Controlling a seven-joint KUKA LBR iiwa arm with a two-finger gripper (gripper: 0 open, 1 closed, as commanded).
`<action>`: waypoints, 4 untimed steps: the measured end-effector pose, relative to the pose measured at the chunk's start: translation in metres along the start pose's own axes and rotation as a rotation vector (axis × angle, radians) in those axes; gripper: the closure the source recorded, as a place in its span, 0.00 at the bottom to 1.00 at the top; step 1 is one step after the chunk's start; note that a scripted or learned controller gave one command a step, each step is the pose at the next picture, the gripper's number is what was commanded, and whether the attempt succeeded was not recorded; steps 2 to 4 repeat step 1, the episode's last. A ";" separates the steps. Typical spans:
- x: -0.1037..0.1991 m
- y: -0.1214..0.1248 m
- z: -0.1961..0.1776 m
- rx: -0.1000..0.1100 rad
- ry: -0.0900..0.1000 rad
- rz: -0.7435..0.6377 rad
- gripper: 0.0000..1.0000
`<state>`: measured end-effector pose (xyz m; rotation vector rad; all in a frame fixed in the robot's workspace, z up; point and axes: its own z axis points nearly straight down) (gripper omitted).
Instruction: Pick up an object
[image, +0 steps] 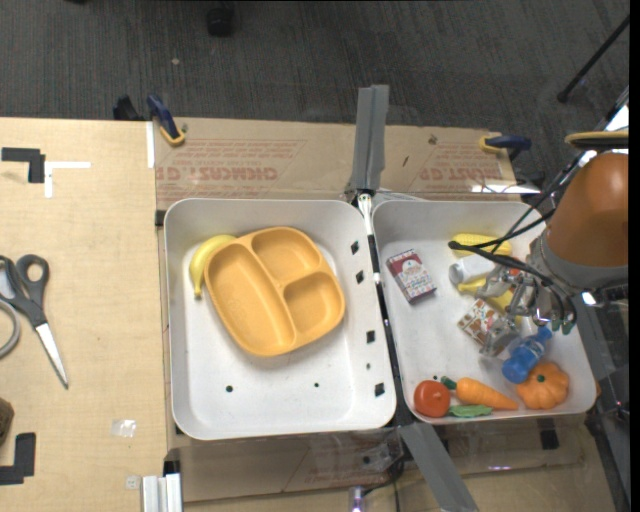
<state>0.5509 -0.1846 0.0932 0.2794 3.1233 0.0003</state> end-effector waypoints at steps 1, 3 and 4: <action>-0.028 0.046 0.001 0.000 0.001 0.115 0.00; -0.028 0.046 0.001 0.000 0.001 0.115 0.00; -0.028 0.046 0.001 0.000 0.001 0.115 0.00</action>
